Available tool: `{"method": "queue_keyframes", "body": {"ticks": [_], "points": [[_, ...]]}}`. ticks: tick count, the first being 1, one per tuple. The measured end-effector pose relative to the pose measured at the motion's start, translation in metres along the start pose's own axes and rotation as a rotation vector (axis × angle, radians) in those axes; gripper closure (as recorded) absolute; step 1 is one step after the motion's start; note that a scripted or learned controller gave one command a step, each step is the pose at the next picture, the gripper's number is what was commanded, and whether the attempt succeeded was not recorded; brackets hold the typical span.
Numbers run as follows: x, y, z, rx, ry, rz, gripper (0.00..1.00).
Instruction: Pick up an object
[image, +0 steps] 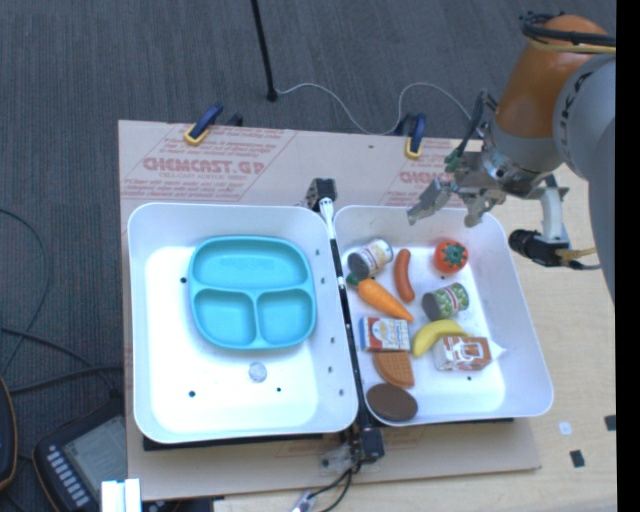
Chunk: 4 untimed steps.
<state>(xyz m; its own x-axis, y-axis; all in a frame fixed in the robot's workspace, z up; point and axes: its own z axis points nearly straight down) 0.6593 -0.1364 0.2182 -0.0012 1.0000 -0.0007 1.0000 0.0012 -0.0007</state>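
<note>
a brown board (160, 175) on the bench carries two white bins (160, 330) (520, 330) side by side.

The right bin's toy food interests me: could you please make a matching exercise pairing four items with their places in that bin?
Items:
1. tomato
2. banana
3. carrot
4. cookie

Places:
A. near corner by the bins' divide
B. far side, near the gripper
C. left side, beside the sausage
D. middle, below the green can

Pairs: 1-B, 2-D, 3-C, 4-A
</note>
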Motion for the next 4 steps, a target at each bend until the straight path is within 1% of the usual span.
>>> {"method": "queue_keyframes", "body": {"ticks": [1,2,3,4], "points": [[0.018,-0.023,0.124,0.000,0.000,0.001,0.00],[0.018,-0.023,0.114,0.000,0.000,0.001,1.00],[0.068,-0.070,0.033,-0.002,0.001,-0.001,1.00],[0.067,-0.070,0.024,0.001,0.001,-0.001,1.00]]}}
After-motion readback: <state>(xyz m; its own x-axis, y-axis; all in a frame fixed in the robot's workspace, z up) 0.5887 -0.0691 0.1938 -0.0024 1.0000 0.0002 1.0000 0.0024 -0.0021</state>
